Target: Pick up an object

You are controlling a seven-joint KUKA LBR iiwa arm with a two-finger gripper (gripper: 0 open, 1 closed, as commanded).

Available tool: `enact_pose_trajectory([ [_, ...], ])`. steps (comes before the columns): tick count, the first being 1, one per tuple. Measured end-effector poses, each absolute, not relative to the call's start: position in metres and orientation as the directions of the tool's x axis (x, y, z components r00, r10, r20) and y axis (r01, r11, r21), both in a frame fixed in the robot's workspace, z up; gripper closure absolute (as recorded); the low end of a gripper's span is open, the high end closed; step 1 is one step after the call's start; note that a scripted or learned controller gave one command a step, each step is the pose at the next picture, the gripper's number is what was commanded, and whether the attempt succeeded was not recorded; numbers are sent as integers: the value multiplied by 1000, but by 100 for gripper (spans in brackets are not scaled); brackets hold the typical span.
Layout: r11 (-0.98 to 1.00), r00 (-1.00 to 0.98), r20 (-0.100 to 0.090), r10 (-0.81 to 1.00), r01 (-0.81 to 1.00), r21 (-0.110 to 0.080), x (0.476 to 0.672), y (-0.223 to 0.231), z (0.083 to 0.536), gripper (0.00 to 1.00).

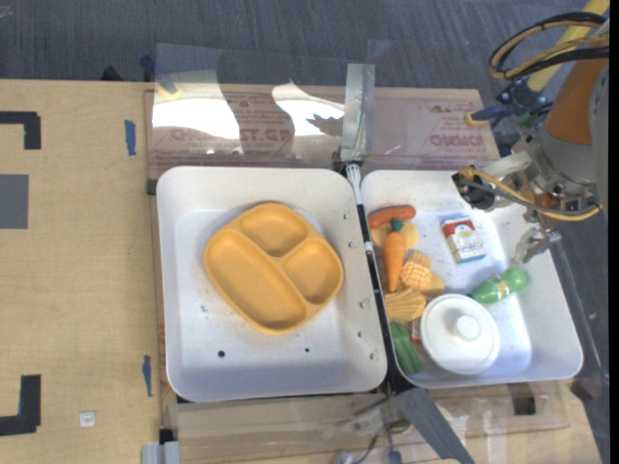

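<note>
Robotics lab, test bench. My arm (580, 114) grey with orange band, yellow and black cables (542, 46) looped above wrist. Plywood benchtop (77, 259) marked with black tape squares (19, 129) and blue tape tabs (130, 135). Two shallow white bins (184, 201) side by side, clear plastic sheet (242, 114) taped behind them. Toy food (397, 249) and yellow divided plate (274, 266) as test props. Grey carpet floor (290, 8) beyond bench.

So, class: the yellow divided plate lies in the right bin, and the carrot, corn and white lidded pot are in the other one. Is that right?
Not quite. The camera view shows the yellow divided plate in the left bin; the carrot, corn and white lidded pot are in the other one, the right bin.
</note>
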State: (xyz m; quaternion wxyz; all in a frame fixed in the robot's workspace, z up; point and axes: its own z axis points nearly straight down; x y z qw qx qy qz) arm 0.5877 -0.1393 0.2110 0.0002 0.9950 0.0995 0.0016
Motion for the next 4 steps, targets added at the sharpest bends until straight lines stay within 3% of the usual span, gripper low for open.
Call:
enact_pose_trajectory([
  [1, -980, 980, 2, 199, 199, 1, 548, -142, 282, 0],
  [2, -976, 976, -13, 217, 217, -6, 545, -124, 123, 0],
  [3, -963, 963, -4, 271, 271, -3, 627, -93, 90, 0],
  [4, -981, 981, -5, 195, 195, -2, 547, -121, 112, 0],
])
